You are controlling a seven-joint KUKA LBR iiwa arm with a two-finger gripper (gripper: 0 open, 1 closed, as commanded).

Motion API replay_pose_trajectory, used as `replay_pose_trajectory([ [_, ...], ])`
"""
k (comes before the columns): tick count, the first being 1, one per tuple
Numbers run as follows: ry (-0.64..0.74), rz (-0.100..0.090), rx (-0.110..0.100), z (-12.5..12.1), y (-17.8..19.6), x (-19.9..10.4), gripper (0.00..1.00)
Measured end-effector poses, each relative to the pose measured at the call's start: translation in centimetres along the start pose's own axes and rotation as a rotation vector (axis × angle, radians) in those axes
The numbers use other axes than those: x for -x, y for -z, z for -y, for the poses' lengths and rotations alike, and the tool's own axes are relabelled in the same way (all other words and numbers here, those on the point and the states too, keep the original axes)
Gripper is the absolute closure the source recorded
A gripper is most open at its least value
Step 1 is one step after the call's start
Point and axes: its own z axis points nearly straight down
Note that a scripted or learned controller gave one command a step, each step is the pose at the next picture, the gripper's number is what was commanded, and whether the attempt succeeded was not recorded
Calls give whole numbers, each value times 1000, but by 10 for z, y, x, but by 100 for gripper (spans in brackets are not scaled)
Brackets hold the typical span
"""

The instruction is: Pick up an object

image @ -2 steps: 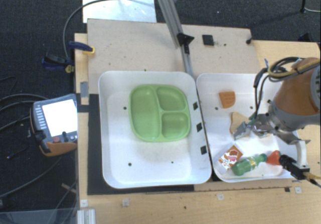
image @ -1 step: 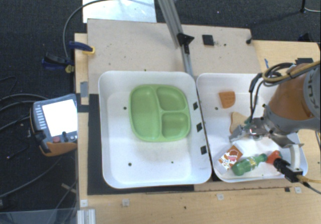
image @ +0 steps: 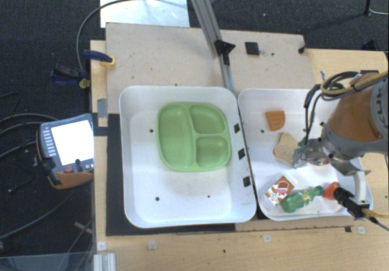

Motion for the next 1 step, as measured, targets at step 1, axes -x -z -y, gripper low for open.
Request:
replay_pose_trajectory([
  [1,1,2,-6,-5,48,9,100],
])
